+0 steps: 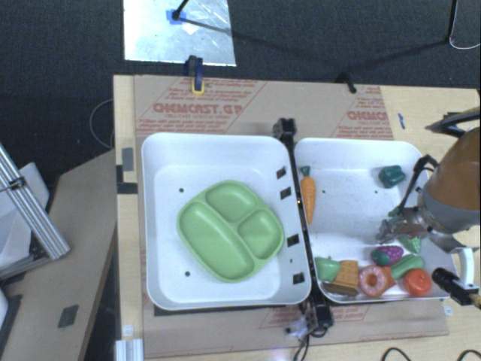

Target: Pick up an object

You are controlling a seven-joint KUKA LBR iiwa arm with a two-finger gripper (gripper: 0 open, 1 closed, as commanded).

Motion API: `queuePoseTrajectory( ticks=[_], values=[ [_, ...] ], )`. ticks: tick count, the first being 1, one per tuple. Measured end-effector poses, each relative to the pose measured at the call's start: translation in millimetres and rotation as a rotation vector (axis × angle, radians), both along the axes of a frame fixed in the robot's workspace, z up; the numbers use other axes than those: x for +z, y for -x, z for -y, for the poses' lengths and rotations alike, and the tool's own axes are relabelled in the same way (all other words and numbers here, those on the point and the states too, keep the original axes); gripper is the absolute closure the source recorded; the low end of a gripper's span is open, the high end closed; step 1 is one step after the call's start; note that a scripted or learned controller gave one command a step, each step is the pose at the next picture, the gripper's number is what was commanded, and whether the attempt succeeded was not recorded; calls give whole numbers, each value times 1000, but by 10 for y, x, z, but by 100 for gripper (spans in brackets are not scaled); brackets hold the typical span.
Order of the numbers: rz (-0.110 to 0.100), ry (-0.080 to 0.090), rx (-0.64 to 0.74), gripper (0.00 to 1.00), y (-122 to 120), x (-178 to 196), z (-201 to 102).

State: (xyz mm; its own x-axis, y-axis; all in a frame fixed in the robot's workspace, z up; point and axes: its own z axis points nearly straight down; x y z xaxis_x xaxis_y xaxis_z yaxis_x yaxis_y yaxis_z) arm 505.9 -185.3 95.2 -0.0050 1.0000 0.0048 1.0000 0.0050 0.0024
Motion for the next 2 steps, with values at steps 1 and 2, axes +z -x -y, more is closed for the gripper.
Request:
queuePoseTrajectory(
  ticks=[1,2],
  values=[
    [3,7,-2,100,84,528,-18],
    [3,7,-2,100,127,1010,58]
  ],
)
